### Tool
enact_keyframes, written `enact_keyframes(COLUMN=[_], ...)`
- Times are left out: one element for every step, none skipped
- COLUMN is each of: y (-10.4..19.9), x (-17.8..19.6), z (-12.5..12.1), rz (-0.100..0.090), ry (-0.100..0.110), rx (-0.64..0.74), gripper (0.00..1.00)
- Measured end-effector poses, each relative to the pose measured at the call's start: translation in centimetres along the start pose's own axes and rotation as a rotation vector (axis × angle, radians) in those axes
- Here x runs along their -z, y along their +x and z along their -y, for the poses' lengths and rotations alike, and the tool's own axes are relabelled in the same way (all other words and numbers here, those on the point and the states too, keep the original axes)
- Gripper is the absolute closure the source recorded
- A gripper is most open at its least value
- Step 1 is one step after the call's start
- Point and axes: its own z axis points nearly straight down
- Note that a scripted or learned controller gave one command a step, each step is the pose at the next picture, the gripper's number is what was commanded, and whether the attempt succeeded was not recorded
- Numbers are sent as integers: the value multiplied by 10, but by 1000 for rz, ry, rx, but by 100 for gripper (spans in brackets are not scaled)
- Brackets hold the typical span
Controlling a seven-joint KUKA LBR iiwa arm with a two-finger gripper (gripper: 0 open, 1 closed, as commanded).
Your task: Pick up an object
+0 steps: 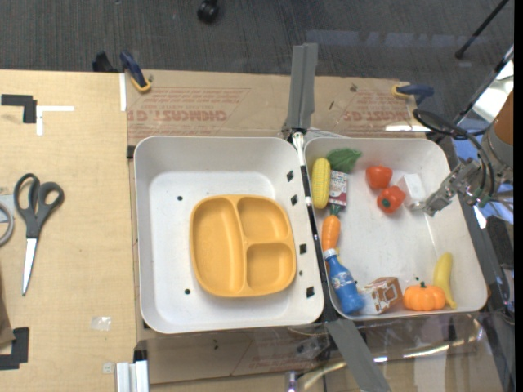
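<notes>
The right bin (pixel 384 243) holds several toys. A corn cob (pixel 320 180), a green leafy piece (pixel 345 158) and a carrot (pixel 329 232) lie along its left wall. Two red vegetables (pixel 384 188) and a small white block (pixel 413 186) sit near the back. A blue bottle (pixel 343 288), a brown carton (pixel 382 294), an orange pumpkin (pixel 424 297) and a yellow banana (pixel 442 274) line the front. My gripper (pixel 437 196) hangs over the bin's right side, just right of the white block and the red vegetables. I see nothing held in it.
The left bin (pixel 155 219) carries a yellow divided plate (pixel 243 243). Scissors (pixel 33 207) lie on the wooden bench at far left. Blue clamps (pixel 135 70) pin the cardboard behind the bins. Cables run beside the right bin's right wall.
</notes>
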Motion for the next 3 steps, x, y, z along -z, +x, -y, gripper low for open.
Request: enact_keyframes(y=[25, 54, 97], x=[-108, 14, 57], z=[-40, -121, -149], rz=[-2, -2, -2], ry=[0, 0, 1], rx=[-75, -109, -149], gripper=[100, 100, 100])
